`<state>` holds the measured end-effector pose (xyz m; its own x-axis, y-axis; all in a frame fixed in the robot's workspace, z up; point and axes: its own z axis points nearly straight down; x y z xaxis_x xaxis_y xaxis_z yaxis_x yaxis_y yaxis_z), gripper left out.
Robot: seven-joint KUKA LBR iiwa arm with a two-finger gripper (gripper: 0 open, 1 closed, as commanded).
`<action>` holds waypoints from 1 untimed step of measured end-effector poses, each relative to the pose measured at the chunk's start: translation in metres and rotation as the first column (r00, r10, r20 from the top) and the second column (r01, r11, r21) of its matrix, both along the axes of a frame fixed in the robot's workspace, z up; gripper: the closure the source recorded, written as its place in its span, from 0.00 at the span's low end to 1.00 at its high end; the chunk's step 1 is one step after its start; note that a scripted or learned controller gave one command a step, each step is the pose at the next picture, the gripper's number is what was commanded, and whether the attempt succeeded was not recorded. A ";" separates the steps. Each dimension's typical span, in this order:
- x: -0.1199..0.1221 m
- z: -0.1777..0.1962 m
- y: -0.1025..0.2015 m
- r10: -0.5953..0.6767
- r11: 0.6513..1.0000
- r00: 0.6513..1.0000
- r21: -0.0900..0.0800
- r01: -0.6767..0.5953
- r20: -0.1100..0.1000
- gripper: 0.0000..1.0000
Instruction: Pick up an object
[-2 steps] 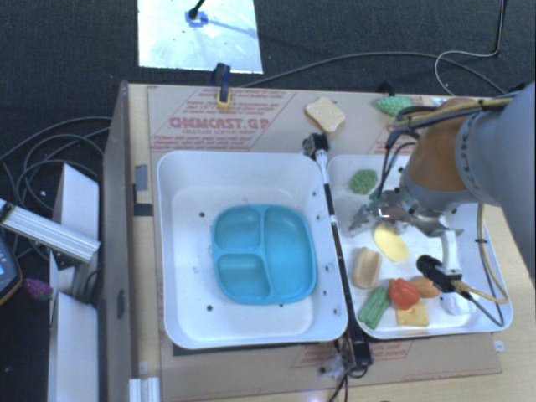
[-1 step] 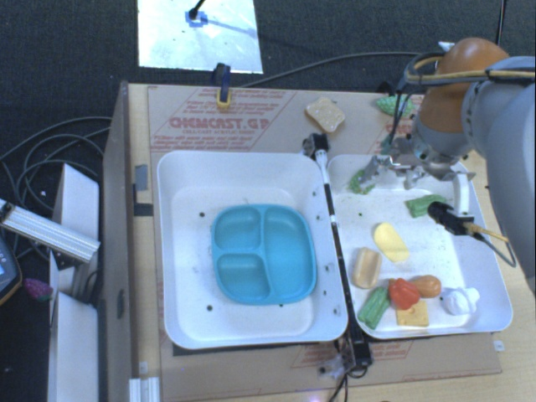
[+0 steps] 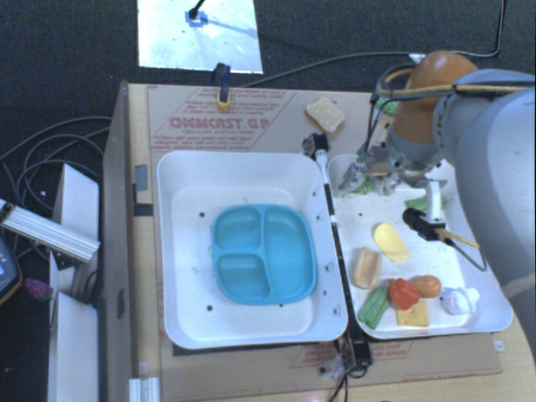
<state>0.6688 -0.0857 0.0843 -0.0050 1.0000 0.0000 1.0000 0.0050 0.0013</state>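
Nearest the camera, along the front of the right bin (image 3: pixel 356 224), lies a cluster of toy foods. There is a green pod-shaped piece (image 3: pixel 374 306), a red piece (image 3: pixel 403 292), an orange-brown piece (image 3: pixel 427 286), a flat yellow-orange square (image 3: pixel 411 315) and a small white object (image 3: pixel 456 301). The red and orange-brown pieces touch each other, and the square sits just in front of them. A little further back in the same bin a tan wedge like bread (image 3: pixel 367 268) lies beside a pale yellow oval piece (image 3: pixel 390 242).

To the left, the left bin (image 3: pixel 188 224) holds a light blue divided plate (image 3: pixel 264 254) lying flat near its middle.

Further back in the right bin, a small green piece (image 3: pixel 417 202) lies near the right side. In the far left corner of this bin the gripper (image 3: pixel 368 177) hangs low over a leafy green piece (image 3: pixel 366 187). It cannot be told whether the gripper is open or closed, or whether it has hold of anything. The grey arm (image 3: pixel 494 141) reaches in from the right.

Beyond the bins, a tan bread slice (image 3: pixel 325 114) rests on a cardboard sheet (image 3: pixel 251 115) printed with red lettering. A yellow clamp (image 3: pixel 223 89) grips the sheet's far edge.
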 end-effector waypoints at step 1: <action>0.001 0.012 -0.001 0.003 1.000 1.000 -0.001 -0.003 0.000 1.00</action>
